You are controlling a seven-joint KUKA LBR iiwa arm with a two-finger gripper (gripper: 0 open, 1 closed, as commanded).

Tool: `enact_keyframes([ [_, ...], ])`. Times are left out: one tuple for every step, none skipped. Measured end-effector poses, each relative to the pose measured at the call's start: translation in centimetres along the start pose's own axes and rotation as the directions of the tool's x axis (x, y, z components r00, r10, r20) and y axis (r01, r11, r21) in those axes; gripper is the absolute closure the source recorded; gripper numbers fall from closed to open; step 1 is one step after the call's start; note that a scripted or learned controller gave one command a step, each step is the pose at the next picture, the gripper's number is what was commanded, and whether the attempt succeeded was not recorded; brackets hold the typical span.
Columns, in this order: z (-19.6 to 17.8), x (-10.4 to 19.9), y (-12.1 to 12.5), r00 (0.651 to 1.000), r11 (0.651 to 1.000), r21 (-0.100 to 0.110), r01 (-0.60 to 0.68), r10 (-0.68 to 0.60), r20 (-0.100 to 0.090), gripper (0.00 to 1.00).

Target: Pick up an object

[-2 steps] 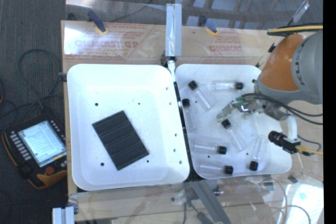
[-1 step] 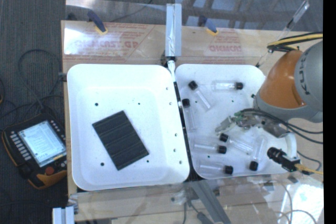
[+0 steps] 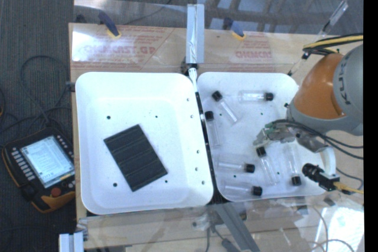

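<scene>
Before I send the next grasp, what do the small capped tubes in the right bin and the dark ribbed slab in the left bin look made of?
The small clear tubes with black caps look like transparent plastic or glass: the white bin shows through them. The dark ribbed rectangular slab looks matte, possibly rubber or plastic, with no glare.

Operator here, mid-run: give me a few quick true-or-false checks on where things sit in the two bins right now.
1. The dark ribbed panel lies in the left bin. True.
2. The clear vials with black caps, such as this one, lie in the left bin. False: they lie in the right bin.
3. The gripper is over the right bin. True.
4. The dark panel stands upright against a bin wall. False: it lies flat on the bin floor, turned at an angle.
5. A handheld pendant lies on the floor left of the bench. True.
</scene>
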State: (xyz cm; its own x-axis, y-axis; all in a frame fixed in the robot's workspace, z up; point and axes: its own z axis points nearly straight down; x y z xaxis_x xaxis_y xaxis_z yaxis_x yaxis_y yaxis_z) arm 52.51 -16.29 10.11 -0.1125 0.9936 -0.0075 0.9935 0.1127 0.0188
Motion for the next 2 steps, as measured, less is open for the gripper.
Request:
enact_keyframes([
  [-7.25, 2.35, 3.72, 1.0, 1.0, 0.02, -0.014, 0.014, -0.006, 1.0],
  [-7.24, 2.33, 3.71, 1.0, 1.0, 0.02, -0.014, 0.014, -0.006, 0.0],
])
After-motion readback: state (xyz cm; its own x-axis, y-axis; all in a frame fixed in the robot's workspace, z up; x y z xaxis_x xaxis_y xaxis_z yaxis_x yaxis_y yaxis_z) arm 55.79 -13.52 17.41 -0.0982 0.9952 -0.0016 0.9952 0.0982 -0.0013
